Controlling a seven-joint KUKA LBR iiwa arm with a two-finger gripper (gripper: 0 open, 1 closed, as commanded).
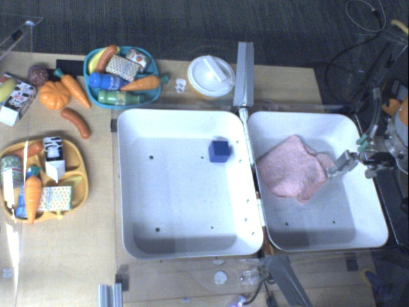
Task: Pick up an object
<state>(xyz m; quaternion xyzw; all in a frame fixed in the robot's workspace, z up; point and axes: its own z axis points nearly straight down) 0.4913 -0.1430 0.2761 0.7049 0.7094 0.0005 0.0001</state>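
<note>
A crumpled pink cloth (292, 168) lies in the right bin (332, 235), toward its left and middle. A small blue cube (220, 150) sits in the left bin (179, 229), near its upper right. My gripper (342, 164) reaches in from the right, low over the right bin. Its tip is at the cloth's right edge, and the cloth's corner looks drawn out toward it. The view does not tell me whether the tip grips the cloth or only touches it.
A blue bowl (123, 75) and a yellow plate (45, 181) of toy food stand left of the bins, with loose toy vegetables (64, 94) between them. A white lidded container (211, 75) sits behind the left bin. Cables and the arm's base crowd the right side.
</note>
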